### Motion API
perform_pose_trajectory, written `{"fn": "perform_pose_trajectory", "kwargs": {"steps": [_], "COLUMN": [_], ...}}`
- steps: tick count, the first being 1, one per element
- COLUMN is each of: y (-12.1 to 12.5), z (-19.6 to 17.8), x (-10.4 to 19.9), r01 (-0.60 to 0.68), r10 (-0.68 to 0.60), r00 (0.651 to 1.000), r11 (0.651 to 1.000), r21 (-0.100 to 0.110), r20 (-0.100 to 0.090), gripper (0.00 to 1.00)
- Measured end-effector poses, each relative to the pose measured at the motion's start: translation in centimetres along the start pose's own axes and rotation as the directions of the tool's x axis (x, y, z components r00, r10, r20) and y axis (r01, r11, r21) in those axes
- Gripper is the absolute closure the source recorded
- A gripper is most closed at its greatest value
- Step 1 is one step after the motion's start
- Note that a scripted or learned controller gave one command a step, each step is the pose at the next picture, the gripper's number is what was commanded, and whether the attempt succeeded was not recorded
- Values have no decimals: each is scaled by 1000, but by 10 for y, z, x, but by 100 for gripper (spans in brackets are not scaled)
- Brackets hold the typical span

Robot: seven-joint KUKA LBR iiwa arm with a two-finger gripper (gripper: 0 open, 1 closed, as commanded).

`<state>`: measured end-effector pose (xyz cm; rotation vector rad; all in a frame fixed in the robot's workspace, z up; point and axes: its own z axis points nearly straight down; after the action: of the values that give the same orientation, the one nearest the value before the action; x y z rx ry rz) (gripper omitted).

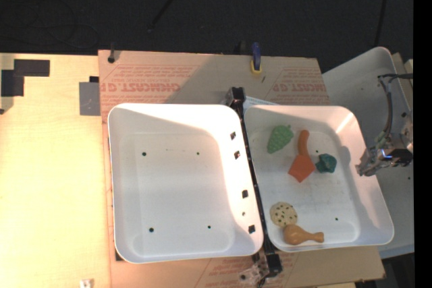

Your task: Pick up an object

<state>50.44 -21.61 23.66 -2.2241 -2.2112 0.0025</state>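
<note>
Two shallow white bins side by side on brown cardboard sheet (202, 77), itself laid over pale wooden bench (47, 179). Left bin (128, 239) showing bare floor with four small dark holes. Right bin (364, 226) holding five items.

Contents of right bin, upper half: green bumpy toy (280, 139) near the middle; orange spatula-shaped toy (302, 160) just right of it, handle pointing up, blade down; small teal object (327, 163) just beside the blade, on its right. Lower half: round speckled cookie (283, 214) near the divider; tan drumstick-shaped toy (302, 235) directly below, apparently touching or nearly so.

Black clips (244, 194) spaced along the seam between the bins. Blue clamp (256, 56) at the cardboard's far edge.

Printed red lettering on the cardboard, seen upside down and partly covered by the bins; not legible with confidence. No brand readable elsewhere.

Gripper (379, 160) at the right bin's outer rim, outside the bin, well apart from every item. Nothing seen between the fingers; whether spread or closed cannot be told, detail too small and blurred. Thin cable (389, 104) looping above it.
</note>
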Motion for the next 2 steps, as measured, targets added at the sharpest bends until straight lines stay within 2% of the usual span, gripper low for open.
{"fn": "perform_pose_trajectory", "kwargs": {"steps": [2], "y": [0], "z": [-19], "x": [-2], "r01": [-3], "r10": [3], "r00": [1000], "r11": [1000], "r21": [2], "r20": [-1], "gripper": [100]}}
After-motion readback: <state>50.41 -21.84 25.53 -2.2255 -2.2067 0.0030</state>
